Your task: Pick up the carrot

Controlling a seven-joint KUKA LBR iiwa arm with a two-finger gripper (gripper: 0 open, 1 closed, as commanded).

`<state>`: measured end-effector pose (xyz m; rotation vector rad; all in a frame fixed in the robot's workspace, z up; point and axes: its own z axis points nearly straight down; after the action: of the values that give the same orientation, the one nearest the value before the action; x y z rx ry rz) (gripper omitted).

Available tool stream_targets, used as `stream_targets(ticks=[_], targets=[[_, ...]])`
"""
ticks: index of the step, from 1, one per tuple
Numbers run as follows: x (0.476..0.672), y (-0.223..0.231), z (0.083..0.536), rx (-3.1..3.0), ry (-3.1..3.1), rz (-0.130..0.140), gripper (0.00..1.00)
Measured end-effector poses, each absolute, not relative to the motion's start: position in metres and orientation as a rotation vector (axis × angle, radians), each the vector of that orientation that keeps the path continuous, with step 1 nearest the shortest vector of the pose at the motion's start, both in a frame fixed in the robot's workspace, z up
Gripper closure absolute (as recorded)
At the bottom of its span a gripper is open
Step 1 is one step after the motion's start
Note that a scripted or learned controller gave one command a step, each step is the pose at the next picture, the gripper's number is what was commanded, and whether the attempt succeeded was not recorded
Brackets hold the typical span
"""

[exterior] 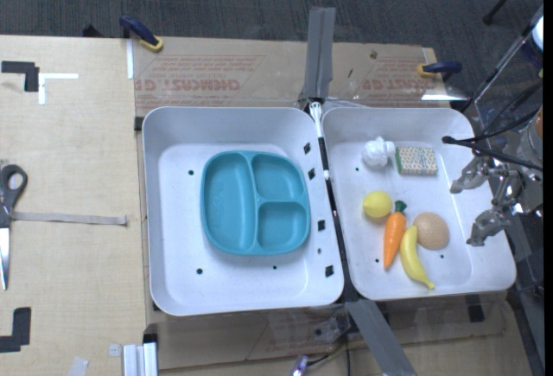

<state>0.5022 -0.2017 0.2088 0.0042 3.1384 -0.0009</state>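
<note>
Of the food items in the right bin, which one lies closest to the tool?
The tan egg-shaped piece. It lies at the right end of the cluster, nearest the tool at the bin's right edge; the carrot, lemon and banana lie farther left.

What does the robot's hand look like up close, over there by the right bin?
The gripper is bare silvery-grey metal with two slim, claw-like fingers. Thin black cables run to it from the right. Finer markings are too small to make out.

The gripper (480,203) hangs at the view's right side, its two fingers spread apart.
</note>
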Motion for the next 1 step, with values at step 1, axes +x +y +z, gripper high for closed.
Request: stream_targets(ticks=[1], targets=[[0.5185,-0.1393,0.1779,0.119,3.135,0.000,0.00]])
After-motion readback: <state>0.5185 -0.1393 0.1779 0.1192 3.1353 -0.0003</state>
